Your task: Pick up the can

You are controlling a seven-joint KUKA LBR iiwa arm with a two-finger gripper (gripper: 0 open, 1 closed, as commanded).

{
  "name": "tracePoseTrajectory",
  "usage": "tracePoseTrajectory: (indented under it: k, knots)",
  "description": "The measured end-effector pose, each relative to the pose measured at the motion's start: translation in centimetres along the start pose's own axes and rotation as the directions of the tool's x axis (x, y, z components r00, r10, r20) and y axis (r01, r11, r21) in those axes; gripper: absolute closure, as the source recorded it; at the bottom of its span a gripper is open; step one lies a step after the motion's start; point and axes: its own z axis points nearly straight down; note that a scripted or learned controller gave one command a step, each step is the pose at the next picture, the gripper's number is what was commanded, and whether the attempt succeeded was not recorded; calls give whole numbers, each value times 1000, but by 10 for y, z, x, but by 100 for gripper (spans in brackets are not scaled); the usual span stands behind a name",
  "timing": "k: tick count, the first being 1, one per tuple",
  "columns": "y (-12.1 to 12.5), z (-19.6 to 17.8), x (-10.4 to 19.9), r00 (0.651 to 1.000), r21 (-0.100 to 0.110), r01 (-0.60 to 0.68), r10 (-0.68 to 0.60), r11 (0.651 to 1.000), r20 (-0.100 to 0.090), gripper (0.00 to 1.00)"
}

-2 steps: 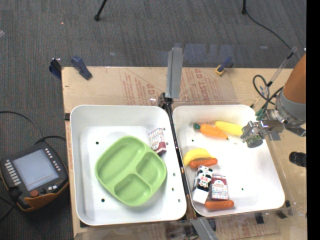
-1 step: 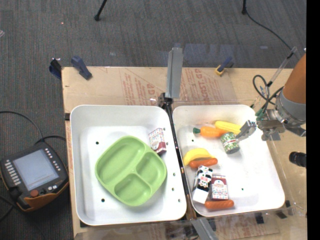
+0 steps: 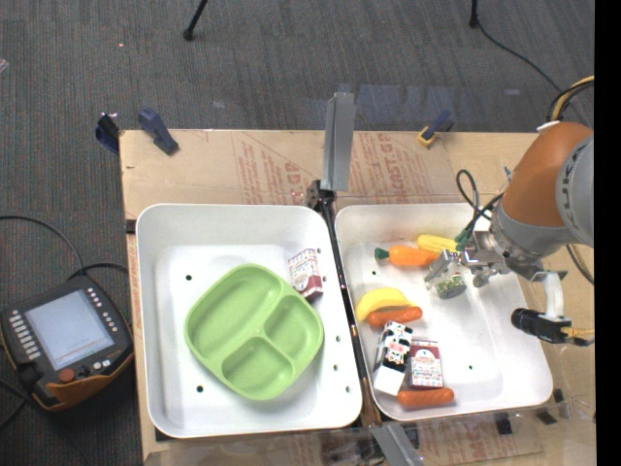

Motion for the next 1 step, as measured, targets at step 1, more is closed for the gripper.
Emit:
tracePoseTrajectory:
  k: [1]
  knots:
    - [0,-6,1,1000,7,5,-5,1000,-1,100]
